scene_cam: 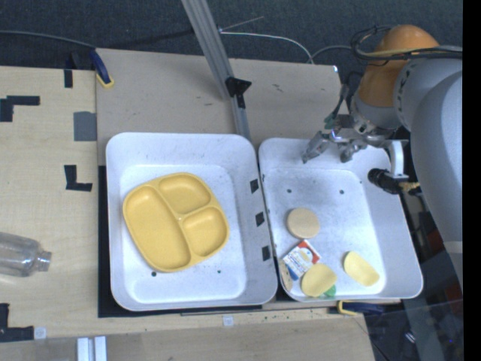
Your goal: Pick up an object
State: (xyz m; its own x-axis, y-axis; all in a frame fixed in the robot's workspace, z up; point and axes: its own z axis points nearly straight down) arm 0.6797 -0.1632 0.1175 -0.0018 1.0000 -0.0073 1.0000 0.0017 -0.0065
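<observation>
Yellow three-compartment tray [176, 220] in white left bin [120, 156], faint dark speckling on the bin floor. White right bin [391, 247], same speckles. Beige round disc [303, 222]. Two yellow oval pieces [361, 268], [319, 280]. Packet [297, 261] white with red, blue and orange print. Grey arm [440, 119], orange band [391, 62], metallic grey gripper [333, 150]. Tan wood bench [45, 201] with black tape marks. Clear bottle [21, 254] at left edge.
</observation>
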